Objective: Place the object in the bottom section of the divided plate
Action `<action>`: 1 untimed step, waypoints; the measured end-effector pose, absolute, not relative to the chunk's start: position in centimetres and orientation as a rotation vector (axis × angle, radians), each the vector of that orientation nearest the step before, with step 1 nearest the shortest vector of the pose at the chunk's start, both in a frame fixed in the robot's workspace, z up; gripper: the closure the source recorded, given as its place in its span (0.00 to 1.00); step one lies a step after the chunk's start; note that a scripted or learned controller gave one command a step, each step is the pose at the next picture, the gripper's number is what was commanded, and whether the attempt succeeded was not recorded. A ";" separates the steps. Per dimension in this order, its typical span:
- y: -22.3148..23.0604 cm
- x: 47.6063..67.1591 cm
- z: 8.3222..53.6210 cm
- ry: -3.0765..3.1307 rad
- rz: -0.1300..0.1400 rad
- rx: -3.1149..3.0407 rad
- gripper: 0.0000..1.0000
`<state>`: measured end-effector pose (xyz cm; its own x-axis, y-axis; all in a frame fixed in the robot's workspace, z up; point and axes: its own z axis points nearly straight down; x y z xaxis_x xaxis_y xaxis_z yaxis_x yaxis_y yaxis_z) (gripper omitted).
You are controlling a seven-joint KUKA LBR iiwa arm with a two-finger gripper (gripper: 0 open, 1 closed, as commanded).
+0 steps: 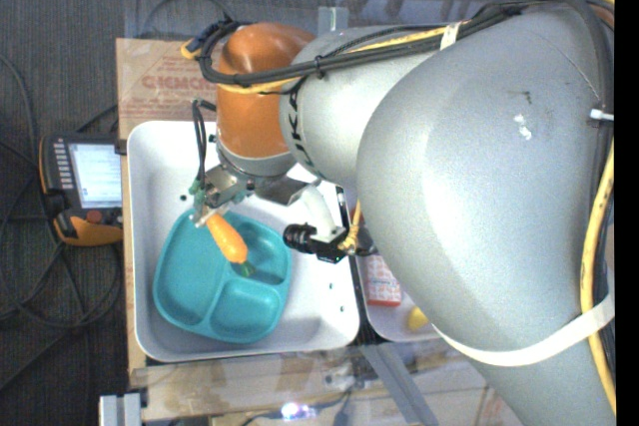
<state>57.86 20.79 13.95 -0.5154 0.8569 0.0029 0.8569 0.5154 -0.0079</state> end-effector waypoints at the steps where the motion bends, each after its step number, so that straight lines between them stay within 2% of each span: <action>1: 20.8 57.9 14.0 -2.729 0.008 -1.544 0.00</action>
